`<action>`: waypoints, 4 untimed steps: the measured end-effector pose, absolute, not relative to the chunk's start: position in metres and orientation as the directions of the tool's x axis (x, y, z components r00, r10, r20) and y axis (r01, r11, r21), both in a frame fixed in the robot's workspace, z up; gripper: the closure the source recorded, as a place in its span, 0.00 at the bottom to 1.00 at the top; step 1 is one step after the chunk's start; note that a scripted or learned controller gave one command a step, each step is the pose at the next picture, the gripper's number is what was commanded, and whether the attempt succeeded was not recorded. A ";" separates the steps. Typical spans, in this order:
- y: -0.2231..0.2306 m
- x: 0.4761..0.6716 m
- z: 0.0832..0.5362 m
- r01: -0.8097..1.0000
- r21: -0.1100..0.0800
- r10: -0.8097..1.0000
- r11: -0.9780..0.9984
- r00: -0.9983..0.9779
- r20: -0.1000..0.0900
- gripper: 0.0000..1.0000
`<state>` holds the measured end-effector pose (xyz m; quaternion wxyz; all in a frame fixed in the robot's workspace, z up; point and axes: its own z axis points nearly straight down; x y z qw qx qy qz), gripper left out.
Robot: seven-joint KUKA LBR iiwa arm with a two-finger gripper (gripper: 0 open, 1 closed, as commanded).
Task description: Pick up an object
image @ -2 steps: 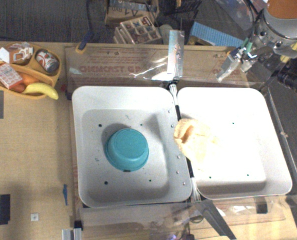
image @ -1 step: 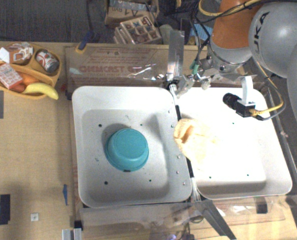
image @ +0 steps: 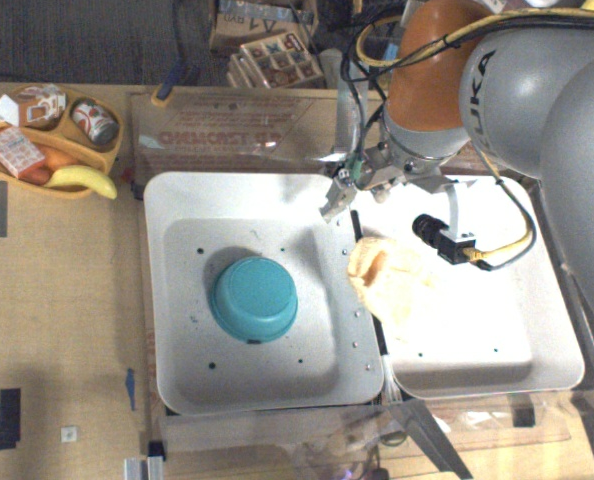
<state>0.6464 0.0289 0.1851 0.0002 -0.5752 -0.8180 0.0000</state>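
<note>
Two candidates for lifting lie in the bins, and we take the pale yellow cloth as the likelier one, since it is nearer the arm. It sits crumpled at the left edge of the right bin, its bunched end just beside the divide between the two bins. In the left bin a teal bowl rests upside down near the middle, well apart from the cloth.

We see the gripper hanging over the far end of that divide, beyond the cloth and apart from it, with nothing between its fingers. Whether those fingers stand apart or together we cannot tell; the metal there is too small and cluttered to read. The grey arm with its orange band reaches in from the right.

We judge the task barely begun: no grasp is made, and both things rest in their bins. What is left is the descent onto a chosen thing, the closing, and the lift.

Far left on the bench sits a tray of toy food.
</note>
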 end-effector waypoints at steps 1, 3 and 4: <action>0.021 0.631 0.186 0.821 0.000 0.821 0.571 -0.571 0.001 0.00; 0.038 0.598 0.185 0.863 0.000 0.863 0.505 -0.505 0.001 0.00; 0.018 0.622 0.186 0.782 0.004 0.782 0.623 -0.623 -0.004 0.00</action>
